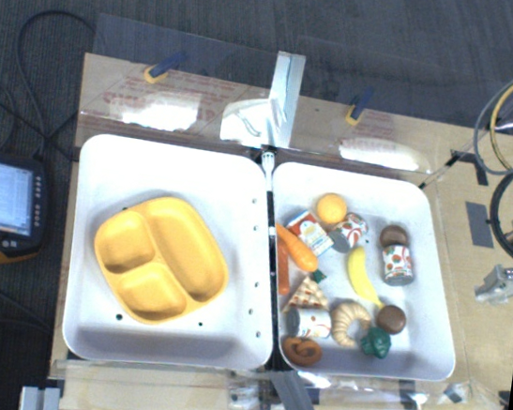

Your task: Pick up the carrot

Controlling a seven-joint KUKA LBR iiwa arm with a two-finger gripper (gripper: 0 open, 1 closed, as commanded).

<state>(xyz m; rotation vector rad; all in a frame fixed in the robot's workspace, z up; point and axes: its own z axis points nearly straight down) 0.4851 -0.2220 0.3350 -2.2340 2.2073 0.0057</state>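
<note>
The carrot (296, 248) is orange and lies slantwise at the left side of the right white bin (432, 300), close to the wall shared with the left bin. Its thick end points up-left and its thin end, with a small green tip, points down-right. A red-and-white carton (311, 231) touches its upper right side, and a pizza slice (306, 296) lies just below it. A thin orange stick (284, 274) sits under its lower left.
The right bin also holds an orange fruit (331, 207), a banana (361, 273), small cans (398, 260), a pretzel (349, 321) and a green broccoli (374, 342). The left bin (80, 317) holds a yellow divided plate (161, 257). Cables hang at the right (507, 140).
</note>
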